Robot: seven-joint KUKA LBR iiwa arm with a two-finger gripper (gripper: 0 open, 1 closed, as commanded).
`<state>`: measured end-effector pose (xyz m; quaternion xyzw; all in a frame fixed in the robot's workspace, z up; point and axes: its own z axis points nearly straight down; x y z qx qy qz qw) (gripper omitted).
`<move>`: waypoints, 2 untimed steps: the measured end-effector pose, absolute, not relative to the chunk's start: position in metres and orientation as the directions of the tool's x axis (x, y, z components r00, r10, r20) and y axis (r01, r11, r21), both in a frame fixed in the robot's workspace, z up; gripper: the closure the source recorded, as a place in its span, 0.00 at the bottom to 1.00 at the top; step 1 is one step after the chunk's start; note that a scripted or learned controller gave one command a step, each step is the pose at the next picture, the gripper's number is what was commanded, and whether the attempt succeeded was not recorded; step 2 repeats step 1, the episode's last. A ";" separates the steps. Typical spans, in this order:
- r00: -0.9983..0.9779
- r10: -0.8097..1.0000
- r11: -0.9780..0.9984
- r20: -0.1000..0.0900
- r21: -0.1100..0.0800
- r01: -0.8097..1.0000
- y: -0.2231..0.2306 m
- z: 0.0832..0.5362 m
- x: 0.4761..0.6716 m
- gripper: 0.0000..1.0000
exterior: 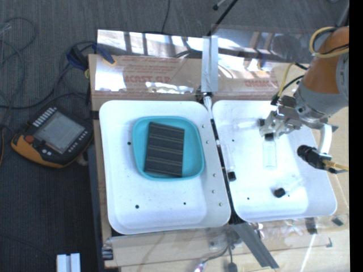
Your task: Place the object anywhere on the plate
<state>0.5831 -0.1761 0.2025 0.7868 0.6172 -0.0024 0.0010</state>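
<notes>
The turquoise rounded-square plastic plate (195, 158) lies in the upper middle of the left shallow white bin (159, 204), and the dark grey ribbed rectangular block (164, 149) rests flat on it. The block covers the plate's centre with its long side running from 12 to 6 o'clock. Turquoise rim shows all around the block, widest at 3 and 9 o'clock.

The grey arm with its orange band (324, 75) comes in from 2 o'clock of the view and ends over the right shallow white bin (249, 174). The tool (270, 130) hangs over that bin's upper half, at about 12 o'clock from the bin's centre, well apart from the plate and the block. Nothing can be seen gripped in it, and I cannot tell whether it is apart or together.

A small black lump (279, 192) lies on the floor of the right bin at roughly 5 o'clock from the bin's centre, and at 6 o'clock from the tool with a clear gap between them.

Both bins sit side by side on the table (164, 242), their inner edges touching. Off the table at 9 o'clock, a grey handheld control pendant with orange edging (54, 137) lies on the dark floor.
</notes>
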 end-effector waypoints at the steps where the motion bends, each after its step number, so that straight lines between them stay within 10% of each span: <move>1: 0.238 0.971 -0.238 -0.005 -0.001 0.971 -0.176 0.203 0.583 0.00; 2: 0.238 0.971 -0.238 -0.005 -0.001 0.971 -0.176 0.203 0.583 0.00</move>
